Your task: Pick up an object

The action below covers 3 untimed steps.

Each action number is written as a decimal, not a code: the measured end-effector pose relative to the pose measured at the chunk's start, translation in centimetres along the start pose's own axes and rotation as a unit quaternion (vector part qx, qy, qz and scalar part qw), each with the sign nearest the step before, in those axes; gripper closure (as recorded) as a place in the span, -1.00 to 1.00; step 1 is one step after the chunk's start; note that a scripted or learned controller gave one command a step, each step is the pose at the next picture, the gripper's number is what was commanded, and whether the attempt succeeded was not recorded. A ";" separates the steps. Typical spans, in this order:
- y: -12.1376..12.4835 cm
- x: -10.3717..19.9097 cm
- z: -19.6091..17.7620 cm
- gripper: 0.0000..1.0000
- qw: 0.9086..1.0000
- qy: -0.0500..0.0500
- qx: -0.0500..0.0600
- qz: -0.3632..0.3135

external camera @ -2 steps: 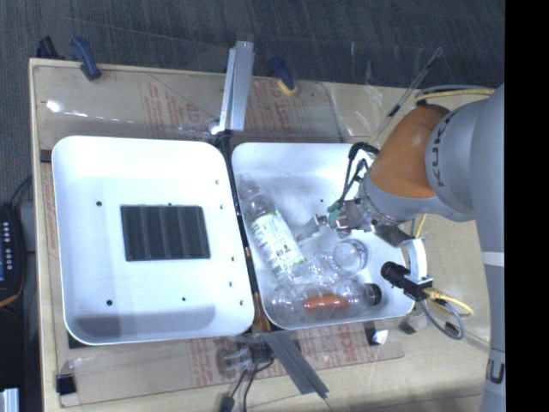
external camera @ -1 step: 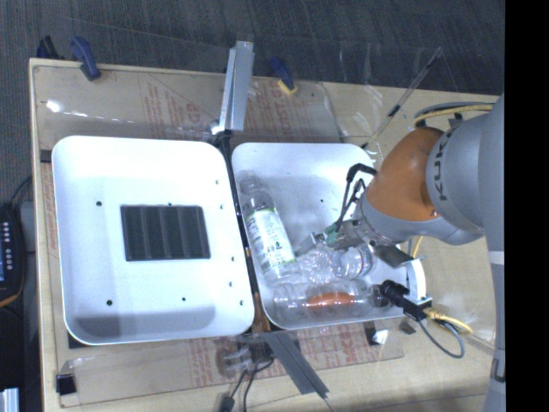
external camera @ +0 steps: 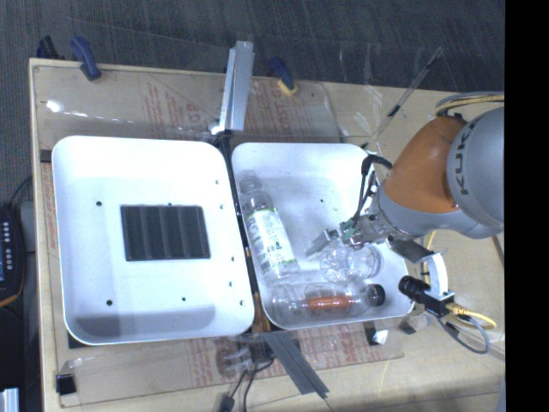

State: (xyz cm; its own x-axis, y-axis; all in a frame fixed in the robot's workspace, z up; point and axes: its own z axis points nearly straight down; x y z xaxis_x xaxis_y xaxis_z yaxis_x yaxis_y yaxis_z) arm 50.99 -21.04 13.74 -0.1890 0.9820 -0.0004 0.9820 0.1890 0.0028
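where tool (external camera: 347, 233) hangs, grip state unclear, clear bottle (external camera: 350, 263) just below.

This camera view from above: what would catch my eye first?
Probably the grey arm with its orange band, reaching in from the right into the right bin. Under it lie clear plastic bottles: one along the bin's left wall, another along its near edge. The left bin holds a dark ribbed rectangle.
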 end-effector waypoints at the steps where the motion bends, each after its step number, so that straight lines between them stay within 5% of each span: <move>1: 1.1 0.1 4.5 -1.00 0.999 0.001 0.000 -0.040; 3: 0.8 0.7 4.4 -1.00 0.992 0.000 0.000 -0.123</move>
State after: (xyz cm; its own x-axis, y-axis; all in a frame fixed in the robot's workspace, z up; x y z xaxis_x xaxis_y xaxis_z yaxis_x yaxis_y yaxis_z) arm 51.65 -20.17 9.30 -0.4233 0.9060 -0.0016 0.9060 0.4233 0.0021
